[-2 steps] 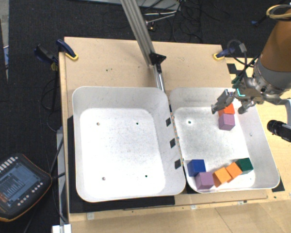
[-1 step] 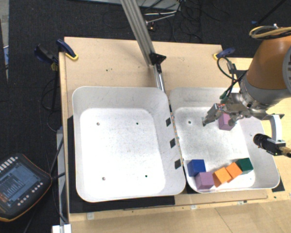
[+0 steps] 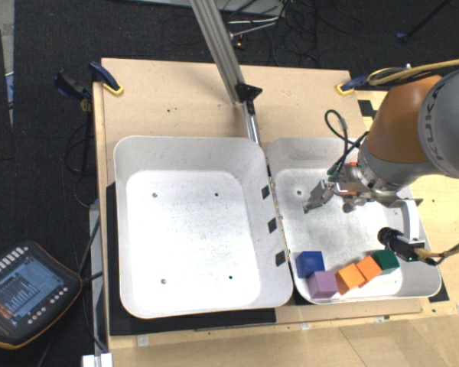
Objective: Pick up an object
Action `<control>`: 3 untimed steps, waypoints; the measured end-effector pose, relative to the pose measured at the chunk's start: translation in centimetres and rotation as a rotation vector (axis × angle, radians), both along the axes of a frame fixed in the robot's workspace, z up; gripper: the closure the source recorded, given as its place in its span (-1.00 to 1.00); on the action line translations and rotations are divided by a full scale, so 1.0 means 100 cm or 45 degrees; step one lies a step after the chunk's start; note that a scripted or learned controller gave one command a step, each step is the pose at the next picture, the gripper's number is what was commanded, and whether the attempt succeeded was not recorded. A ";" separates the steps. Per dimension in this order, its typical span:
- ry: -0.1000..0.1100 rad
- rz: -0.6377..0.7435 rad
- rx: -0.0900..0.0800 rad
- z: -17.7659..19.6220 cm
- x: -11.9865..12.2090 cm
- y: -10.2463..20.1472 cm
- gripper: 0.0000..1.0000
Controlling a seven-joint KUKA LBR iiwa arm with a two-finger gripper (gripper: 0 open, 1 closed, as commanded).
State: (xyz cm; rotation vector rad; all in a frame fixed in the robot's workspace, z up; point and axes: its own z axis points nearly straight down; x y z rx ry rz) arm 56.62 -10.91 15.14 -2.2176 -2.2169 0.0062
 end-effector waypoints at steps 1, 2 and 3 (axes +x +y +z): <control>-0.002 -0.001 -0.001 -0.054 -0.001 0.001 -1.00; -0.010 -0.001 -0.002 -0.040 0.000 0.000 1.00; -0.014 -0.001 -0.003 0.004 -0.003 -0.003 1.00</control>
